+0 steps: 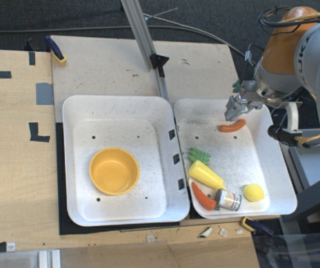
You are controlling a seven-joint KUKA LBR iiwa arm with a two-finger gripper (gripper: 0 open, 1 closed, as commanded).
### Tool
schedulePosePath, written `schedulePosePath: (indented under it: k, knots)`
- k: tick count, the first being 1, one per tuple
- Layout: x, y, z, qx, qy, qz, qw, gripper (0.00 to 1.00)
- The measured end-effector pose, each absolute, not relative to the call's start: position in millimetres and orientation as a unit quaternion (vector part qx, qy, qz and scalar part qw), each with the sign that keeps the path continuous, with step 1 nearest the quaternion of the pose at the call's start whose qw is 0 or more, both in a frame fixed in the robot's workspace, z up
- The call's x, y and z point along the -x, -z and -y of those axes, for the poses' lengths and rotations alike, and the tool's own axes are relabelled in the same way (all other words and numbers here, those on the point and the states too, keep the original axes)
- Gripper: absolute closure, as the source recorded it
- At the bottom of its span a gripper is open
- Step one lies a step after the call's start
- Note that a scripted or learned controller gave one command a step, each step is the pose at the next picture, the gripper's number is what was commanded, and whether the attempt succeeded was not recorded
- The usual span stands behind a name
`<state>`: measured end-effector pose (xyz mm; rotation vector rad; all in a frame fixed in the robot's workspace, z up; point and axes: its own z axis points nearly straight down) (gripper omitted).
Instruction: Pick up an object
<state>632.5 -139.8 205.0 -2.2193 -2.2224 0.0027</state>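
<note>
The tool [235, 114] hangs over the far part of the right bin [271, 149], its tip just above an orange sausage [232, 127] that lies flat on the bin floor. Whether the tool stands apart or together cannot be told from this slant; nothing shows between its tips, so the sausage looks to be lying free.

The sausage is the likely target. It looks like a small toy: light, probably hollow plastic or soft rubber, smooth and a little slippery, rounded in section. It lies roughly left to right with a slight curve. The best hold is across its short width at the middle, so the ends balance; a grip near one end would likely let it swing or squirt out. Being low to the floor, it calls for a deep descent.

Nearer in the same bin, well apart from the sausage, sit a green piece [199, 154], a yellow bottle [206, 175], a red carrot [203, 197], a small jar [229, 200] and a lemon [253, 192]. The bottle, carrot and jar crowd each other, making them harder picks. The left bin [76, 116] holds a yellow bowl [114, 171], stiff and wide, awkward except by its rim.
</note>
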Motion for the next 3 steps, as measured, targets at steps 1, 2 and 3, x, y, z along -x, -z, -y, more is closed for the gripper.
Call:
schedulePosePath:
  k: [1, 2, 3]
  knots:
    - [-620.8, -205.5, 78.4, 0.705, -0.0007, 0.709, 0.003, 1.0]
    - [-610.6, -213.2, 33.0, 0.705, -0.001, 0.709, 0.003, 1.0]
    - [-588.4, -206.9, -22.7, 0.705, -0.0026, 0.709, 0.004, 1.0]
